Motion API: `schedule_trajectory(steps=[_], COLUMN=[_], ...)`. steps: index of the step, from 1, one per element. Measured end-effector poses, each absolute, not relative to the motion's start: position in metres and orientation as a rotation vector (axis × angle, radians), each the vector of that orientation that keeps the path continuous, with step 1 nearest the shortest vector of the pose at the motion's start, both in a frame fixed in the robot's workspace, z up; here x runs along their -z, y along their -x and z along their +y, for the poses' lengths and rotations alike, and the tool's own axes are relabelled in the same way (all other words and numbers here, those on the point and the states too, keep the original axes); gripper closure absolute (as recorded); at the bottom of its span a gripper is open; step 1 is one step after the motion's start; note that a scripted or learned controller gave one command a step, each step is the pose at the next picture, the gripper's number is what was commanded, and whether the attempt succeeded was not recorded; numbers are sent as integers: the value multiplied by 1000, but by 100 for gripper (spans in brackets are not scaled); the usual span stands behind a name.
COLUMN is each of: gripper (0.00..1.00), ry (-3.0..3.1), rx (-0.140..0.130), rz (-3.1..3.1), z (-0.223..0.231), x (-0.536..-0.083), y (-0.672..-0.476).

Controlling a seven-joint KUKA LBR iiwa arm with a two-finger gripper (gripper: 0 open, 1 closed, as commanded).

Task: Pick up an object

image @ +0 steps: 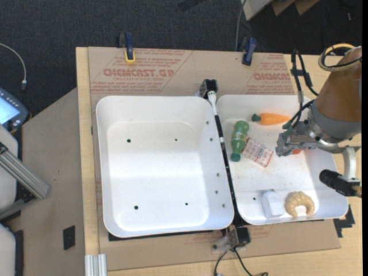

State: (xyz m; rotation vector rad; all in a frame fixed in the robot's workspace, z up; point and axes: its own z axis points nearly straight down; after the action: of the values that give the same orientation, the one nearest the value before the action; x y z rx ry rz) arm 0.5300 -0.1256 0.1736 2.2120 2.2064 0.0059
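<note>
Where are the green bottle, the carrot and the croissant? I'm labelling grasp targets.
green bottle (238,138): camera view, middle of its body.
carrot (274,118): camera view, middle of its orange length.
croissant (301,203): camera view, centre of its curved back.

Robotics lab: clamped board (172,68), twin white bins (115,171), cables (299,73).

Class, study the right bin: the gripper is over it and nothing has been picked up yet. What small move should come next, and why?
Probably lower the gripper straight down. It sits over the right bin beside a small red item, closer than the packet, carrot or green bottle. Whether the red item is graspable is unclear.
</note>
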Motion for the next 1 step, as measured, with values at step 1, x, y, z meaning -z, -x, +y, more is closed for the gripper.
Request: schedule_trajectory(steps=[1], gripper=[100], ry=[-2210], rx=[-6], rz=[2206], z=[-126], x=[-184], y=[-530])
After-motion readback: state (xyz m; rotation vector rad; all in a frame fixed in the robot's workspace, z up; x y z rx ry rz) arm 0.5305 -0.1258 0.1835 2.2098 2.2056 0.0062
